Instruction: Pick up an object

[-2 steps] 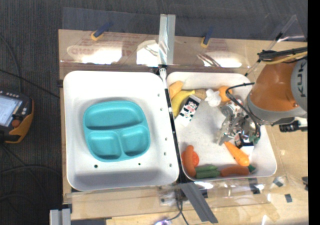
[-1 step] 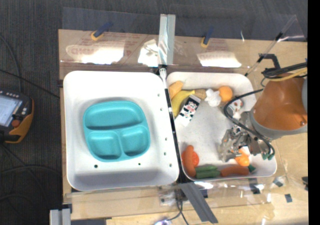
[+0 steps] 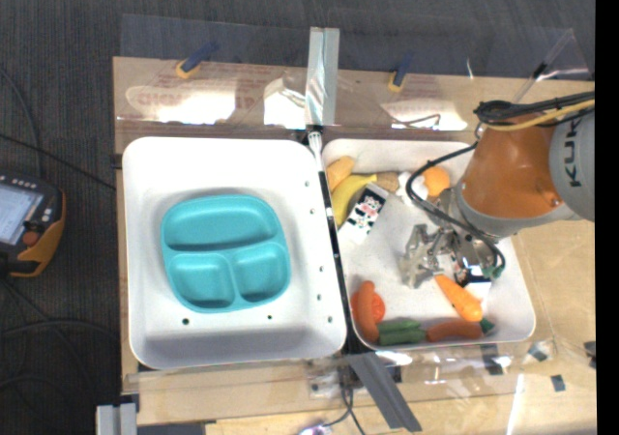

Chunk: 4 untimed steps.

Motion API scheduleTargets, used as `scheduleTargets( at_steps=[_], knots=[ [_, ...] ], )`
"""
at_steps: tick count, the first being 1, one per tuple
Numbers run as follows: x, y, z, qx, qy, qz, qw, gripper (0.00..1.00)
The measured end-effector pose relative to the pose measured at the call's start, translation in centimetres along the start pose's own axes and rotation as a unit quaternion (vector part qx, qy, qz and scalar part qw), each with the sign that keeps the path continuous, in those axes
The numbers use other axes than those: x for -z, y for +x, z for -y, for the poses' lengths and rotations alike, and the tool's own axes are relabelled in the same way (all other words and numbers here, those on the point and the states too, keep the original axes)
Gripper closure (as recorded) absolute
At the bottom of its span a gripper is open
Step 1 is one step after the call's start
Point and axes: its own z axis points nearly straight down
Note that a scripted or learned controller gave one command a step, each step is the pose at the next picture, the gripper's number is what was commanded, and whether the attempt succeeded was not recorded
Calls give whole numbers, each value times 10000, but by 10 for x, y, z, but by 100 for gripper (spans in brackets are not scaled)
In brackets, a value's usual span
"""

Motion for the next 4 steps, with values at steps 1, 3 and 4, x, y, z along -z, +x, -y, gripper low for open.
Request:
scheduleTargets(
  at_steps=[1,3,4],
  knots=[
    [-1,0,-1,3,-5,-1,10000,0],
    [3,44,16,-449,21,112,9989,0],
    [10,47,15,-442,5,40,9990,100]
  ],
)
